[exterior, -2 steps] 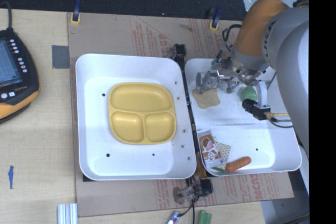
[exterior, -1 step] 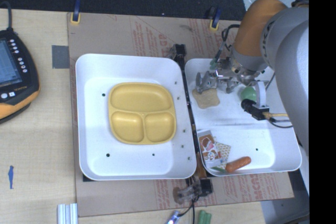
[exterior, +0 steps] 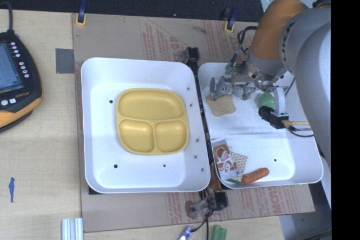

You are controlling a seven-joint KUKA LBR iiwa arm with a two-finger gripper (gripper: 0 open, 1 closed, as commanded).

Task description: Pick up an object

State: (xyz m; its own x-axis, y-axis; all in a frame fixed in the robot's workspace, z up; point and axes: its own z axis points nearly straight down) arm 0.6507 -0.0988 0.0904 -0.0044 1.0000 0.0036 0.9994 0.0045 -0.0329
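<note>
- A tan spongy slab [exterior: 220, 105] is lying in the right bin [exterior: 304, 163], at about ten o'clock from the bin's middle, close to the wall shared with the other bin.
- The gripper [exterior: 225, 91] is hanging right over the slab's far edge, at its twelve o'clock. I cannot tell whether it is open or closed, or whether it is gripping anything.
- A green round thing [exterior: 266, 100] is sitting at three o'clock from the slab, under the wrist.
- A printed packet [exterior: 228, 159] is lying at seven o'clock in the same bin, with a carrot [exterior: 255, 176] just beside it at six o'clock, near the front rim.
- The left bin [exterior: 98, 121] is holding a yellow divided plate [exterior: 152, 121] at its middle.
- A control pendant [exterior: 16, 80] is resting on the bench at nine o'clock, well apart from both bins.
</note>
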